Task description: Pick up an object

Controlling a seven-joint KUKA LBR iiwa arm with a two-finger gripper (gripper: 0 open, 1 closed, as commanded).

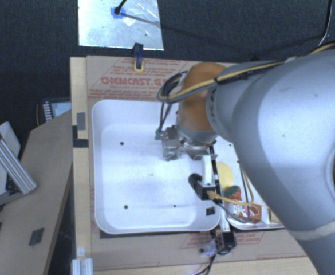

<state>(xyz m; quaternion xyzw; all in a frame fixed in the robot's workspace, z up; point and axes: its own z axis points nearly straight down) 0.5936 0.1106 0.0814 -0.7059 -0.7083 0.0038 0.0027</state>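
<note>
You've got 2 white bins: left bin [107, 171] and right bin [259, 225], mostly behind 1 grey arm [282, 130]. In the right bin you can count approx. 2 items: yellow thing [227, 173], orange-red packet [248, 212].

Left bin [127, 211]: white moulded plastic, smooth, slight sheen at the rim. Arm [293, 148]: grey shell, smooth, satin, soft highlights; orange band [198, 105] glossy. Gripper [170, 148]: bare grey metal, dull shine. Board [127, 79] under the bins: tan cardboard, matt, red print. Sheet [121, 16] behind: silvery, foil-like, crinkled, reflective. Tabletop [52, 171]: pale wood-look, matt. Rail [7, 165] at left: ribbed aluminium, brushed. Backdrop [30, 39]: dark, rough, cloth-like.
</note>
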